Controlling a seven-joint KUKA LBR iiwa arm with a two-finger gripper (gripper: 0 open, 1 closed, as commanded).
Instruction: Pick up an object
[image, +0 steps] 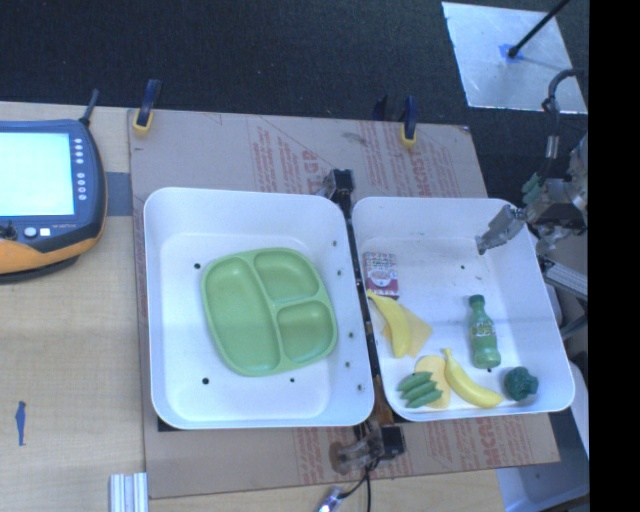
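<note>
Over the right bin's (520, 265) far right corner hangs the gripper (497, 236), and whether it is apart or together I cannot tell. Well apart from it, near the bin's near edge, lie a green bottle (484, 333), a banana (468, 383) and pea pods (420, 389).

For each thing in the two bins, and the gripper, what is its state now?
Green plate: flat, right side up, in the left bin.
Green bottle: lying down, right bin.
Banana: lying, untouched.
Snack packet: lying flat.
Gripper: over the right bin's far corner, holding nothing.
</note>
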